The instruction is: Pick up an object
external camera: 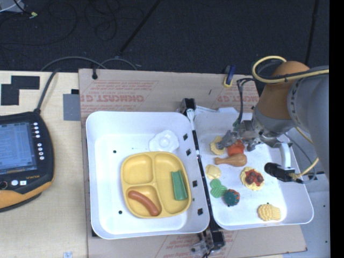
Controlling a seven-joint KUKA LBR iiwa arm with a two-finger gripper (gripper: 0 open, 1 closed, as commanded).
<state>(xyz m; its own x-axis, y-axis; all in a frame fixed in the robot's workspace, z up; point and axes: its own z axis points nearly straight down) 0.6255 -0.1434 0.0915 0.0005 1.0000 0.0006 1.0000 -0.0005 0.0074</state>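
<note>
My gripper (237, 139) hangs low over the back left part of the right bin (301, 208), at the end of the grey arm with its orange band (279, 90). Right under it lie a small orange-red toy (235, 149), a yellow toy food piece (217, 145) and a brown drumstick (231, 160). Whether the gripper touches the orange-red toy is unclear. Further forward in the same bin lie a pale yellow piece (213, 171), a round red-topped piece (252, 178), a green piece (216, 187), a dark green and red piece (231, 197) and a yellow corn-like piece (269, 213).
The left bin (102, 144) holds a yellow divided plate (134, 168) with a sausage (143, 202) and a green block (179, 185), plus a clear cup (164, 141) behind it. A black divider (198, 165) separates the bins. A teach pendant (21, 155) lies at the far left.
</note>
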